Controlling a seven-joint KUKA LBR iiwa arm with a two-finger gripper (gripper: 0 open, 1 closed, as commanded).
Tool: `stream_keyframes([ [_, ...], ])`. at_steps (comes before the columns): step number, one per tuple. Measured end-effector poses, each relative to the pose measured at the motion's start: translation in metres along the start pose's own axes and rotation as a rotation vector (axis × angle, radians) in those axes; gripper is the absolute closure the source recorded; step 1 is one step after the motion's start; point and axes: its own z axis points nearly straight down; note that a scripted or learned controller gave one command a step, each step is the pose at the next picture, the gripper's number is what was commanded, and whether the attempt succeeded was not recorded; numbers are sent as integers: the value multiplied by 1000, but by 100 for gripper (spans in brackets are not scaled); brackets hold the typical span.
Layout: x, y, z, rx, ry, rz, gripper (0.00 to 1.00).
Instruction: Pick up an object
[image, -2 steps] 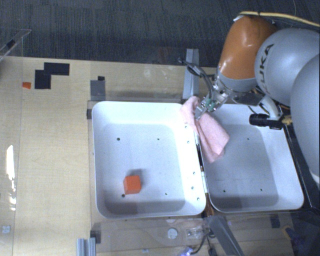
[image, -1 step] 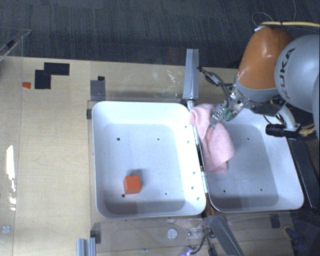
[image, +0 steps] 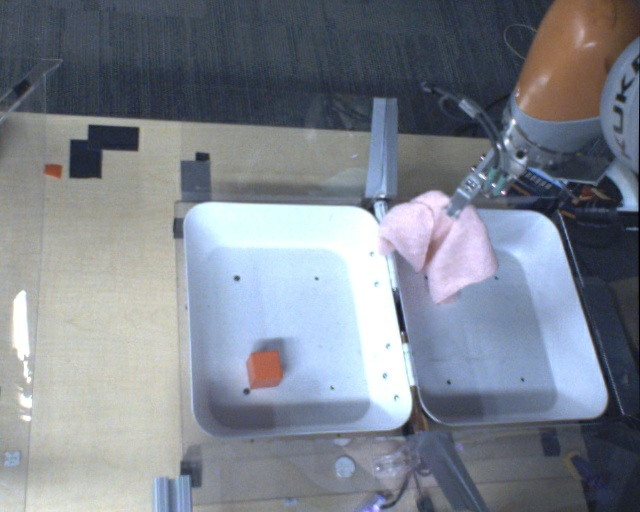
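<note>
Fingers (image: 462, 200) of mine pinch the pink cloth (image: 440, 245) at its top. It hangs over the right bin (image: 560, 400), near the left wall. One orange block (image: 265, 369) sits in the left bin (image: 210, 300).

- A pink cloth (image: 440, 246), soft and crumpled, hangs bunched from its top edge, draped in folds over the upper left corner of the right bin (image: 560, 400).
- A small orange block (image: 265, 369) lies flat in the left bin (image: 300, 240), near its lower left.

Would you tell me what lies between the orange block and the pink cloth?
In the camera view, bare white floor of the left bin separates the orange block from the pink cloth.
</note>
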Motion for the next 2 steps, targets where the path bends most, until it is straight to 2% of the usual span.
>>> stream_keyframes([
  [1,23,50,19,4,4,68,100],
  [2,7,16,44,4,5,-18,100],
])
